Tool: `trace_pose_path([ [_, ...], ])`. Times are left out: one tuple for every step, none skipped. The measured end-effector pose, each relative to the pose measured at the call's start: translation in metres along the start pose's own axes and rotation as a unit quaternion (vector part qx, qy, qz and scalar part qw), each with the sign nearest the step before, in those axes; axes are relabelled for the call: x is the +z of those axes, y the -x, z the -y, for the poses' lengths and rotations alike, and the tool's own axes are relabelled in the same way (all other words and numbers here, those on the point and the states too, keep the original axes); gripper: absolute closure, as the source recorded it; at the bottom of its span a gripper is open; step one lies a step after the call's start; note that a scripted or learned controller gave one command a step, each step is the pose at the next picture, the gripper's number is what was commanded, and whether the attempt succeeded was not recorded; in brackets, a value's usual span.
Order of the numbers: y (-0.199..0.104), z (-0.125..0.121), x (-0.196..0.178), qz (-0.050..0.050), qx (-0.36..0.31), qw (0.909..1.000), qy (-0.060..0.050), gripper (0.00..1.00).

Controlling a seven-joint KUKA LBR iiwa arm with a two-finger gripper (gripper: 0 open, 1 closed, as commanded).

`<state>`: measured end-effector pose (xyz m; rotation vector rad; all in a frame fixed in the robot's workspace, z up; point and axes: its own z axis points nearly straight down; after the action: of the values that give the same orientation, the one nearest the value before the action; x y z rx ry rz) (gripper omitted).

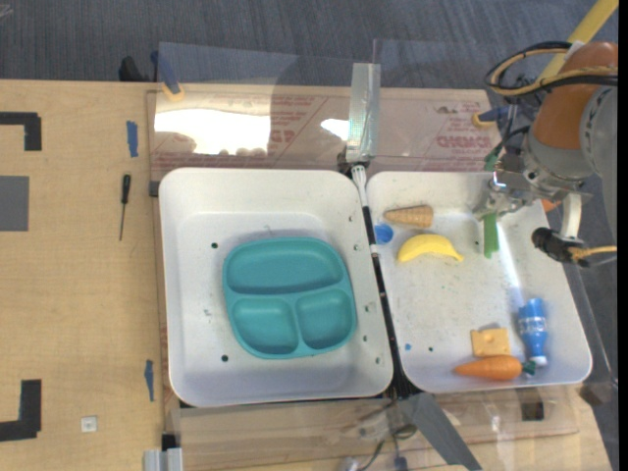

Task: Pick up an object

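**Arm poised at green stick in right bin**

Gripper [497, 200] low over the far right part of the right bin [442, 302], under the grey wrist and orange band [569, 106]. Open or clenched: cannot tell from this angle.

Just below the gripper, touching it or nearly so, a green stick [488, 235], thin and straight, pointing toward the near edge. Held or merely lying beneath: cannot tell.

Likely handling of the stick: light, stiff, smooth plastic, prone to rolling or twisting out of a loose pinch. Best taken across its narrow width, near the middle, so as not to swing. Probably not fragile.

Further out in the same bin:
- Left of the stick, a yellow banana [429, 250], with a tan cone [409, 215] just behind it and a small blue piece [383, 233] by the dividing wall. Well apart from the stick.
- Toward the near right corner, a clear bottle [531, 327] with a blue label, lying on its side.
- Beside the bottle, a tan square [490, 341], and just in front of that an orange carrot [488, 368] against the near wall.

Left bin [186, 263]: a teal divided plate [288, 296], flat in the middle.
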<state>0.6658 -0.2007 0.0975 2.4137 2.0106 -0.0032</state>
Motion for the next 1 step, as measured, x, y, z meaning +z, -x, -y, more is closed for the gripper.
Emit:
trace_pose_path([
  [-0.0021,-0.0026,-0.0143,0.001,-0.002,1.0000,0.004,1.00],
])
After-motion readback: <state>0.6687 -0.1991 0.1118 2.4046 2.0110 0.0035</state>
